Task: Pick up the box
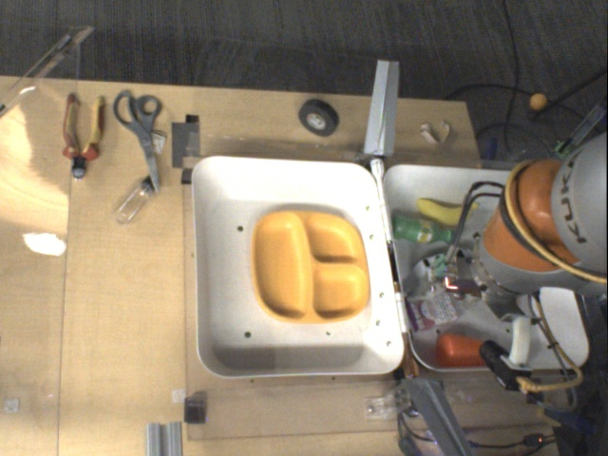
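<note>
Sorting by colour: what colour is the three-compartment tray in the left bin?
Yellow-orange; the moulded plastic three-compartment tray shows plainly in the camera view.

"ku" on arm (570,218)

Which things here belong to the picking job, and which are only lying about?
Job: yellow divided container, probably the box, in the left bin; arm over the right bin.
Lying about: scissors, pliers, tape roll, green bottle.
</note>
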Available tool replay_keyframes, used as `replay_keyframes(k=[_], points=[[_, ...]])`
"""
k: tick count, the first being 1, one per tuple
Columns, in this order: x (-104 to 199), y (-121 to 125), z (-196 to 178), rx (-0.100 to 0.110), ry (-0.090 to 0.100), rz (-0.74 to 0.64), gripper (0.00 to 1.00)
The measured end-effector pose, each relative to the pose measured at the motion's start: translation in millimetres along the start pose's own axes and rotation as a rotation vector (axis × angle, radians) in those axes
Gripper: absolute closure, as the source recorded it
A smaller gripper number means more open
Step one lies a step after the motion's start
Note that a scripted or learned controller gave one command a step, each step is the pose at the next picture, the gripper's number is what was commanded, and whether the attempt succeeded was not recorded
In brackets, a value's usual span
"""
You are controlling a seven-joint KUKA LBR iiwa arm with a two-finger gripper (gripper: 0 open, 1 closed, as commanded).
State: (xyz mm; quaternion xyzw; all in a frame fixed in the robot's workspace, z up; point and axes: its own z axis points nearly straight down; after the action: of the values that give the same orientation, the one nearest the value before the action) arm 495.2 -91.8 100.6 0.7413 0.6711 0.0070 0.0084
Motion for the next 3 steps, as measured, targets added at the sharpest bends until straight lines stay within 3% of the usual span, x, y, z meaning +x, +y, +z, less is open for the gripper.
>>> replay_keyframes(k=[1,2,3], points=[[-0.9,3.4,-11.5,-0.011,-0.005,-0.002,1.00],[78.1,41.3,-83.7,0.017,0.001,0.071,1.00],[43.8,15.7,-111.5,0.017,0.002,-0.052,1.00]])
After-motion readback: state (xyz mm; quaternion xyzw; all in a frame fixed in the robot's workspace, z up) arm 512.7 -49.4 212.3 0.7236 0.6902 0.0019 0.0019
